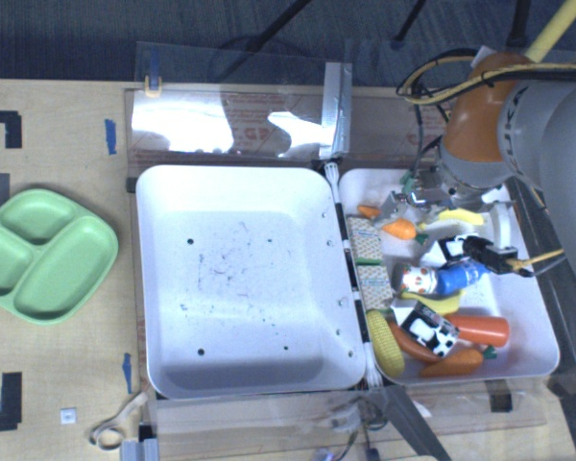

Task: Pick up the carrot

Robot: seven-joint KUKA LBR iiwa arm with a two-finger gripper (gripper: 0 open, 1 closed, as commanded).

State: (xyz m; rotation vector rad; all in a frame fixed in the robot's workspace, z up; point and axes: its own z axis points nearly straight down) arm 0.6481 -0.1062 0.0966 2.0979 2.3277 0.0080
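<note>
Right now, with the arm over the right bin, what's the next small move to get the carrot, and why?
Probably a short descent straight onto the carrot. The gripper sits just above it near the back of the right bin, and nothing shows between its fingers yet. The carrot lies close to other toys, including a yellow piece, so a slow, centred drop seems safest.

Robotics lab bench

A grey arm point(518, 133) trailing loose cables reaches over two white bins point(240, 185) on a plywood bench point(48, 113) marked with black and blue tape.
</note>
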